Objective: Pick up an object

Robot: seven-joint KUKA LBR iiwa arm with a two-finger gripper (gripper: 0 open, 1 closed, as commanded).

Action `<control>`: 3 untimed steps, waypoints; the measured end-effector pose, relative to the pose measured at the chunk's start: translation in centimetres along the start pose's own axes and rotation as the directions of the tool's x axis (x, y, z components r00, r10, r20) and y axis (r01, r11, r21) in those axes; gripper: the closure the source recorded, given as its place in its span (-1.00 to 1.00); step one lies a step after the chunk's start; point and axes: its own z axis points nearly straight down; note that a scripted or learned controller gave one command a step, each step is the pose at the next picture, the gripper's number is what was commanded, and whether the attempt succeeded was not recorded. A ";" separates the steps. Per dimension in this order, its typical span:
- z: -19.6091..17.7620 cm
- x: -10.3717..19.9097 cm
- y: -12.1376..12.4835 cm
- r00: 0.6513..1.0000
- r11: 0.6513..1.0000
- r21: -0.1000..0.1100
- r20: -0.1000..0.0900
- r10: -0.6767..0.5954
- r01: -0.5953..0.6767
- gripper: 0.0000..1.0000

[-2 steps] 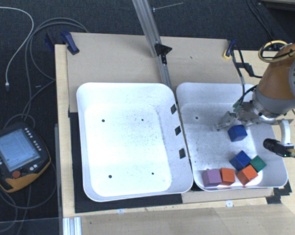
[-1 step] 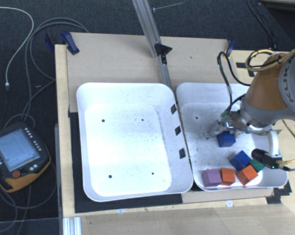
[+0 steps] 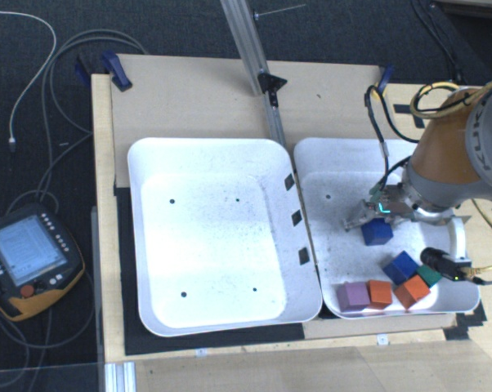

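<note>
Along the lower edge of the right-hand shallow white plastic bin (image 3: 328,219), lower right of the frame, sit a small purple block (image 3: 355,295), an orange block (image 3: 379,293), another orange block (image 3: 411,292), a green block (image 3: 430,274) and a blue block (image 3: 400,265). Just above them, a darker blue cube (image 3: 377,232) lies directly under the pincer (image 3: 375,212); whether its tips are spread or pinching, I cannot tell. The left white bin (image 3: 148,219) fills mid-frame on the wooden counter (image 3: 189,88).

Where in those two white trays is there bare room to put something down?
The left bin is bare across its floor. In the right bin, the strip along the divider is free; the near right corner is crowded with the purple block, orange blocks and blue blocks.
</note>
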 end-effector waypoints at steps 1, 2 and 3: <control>-1.1 0.0 0.1 1.000 1.000 -0.003 0.000 0.000 0.000 1.00; -10.4 8.8 -2.1 1.000 1.000 -0.008 -0.001 -0.008 0.008 1.00; -14.3 16.9 0.5 1.000 1.000 -0.005 -0.003 -0.010 0.010 1.00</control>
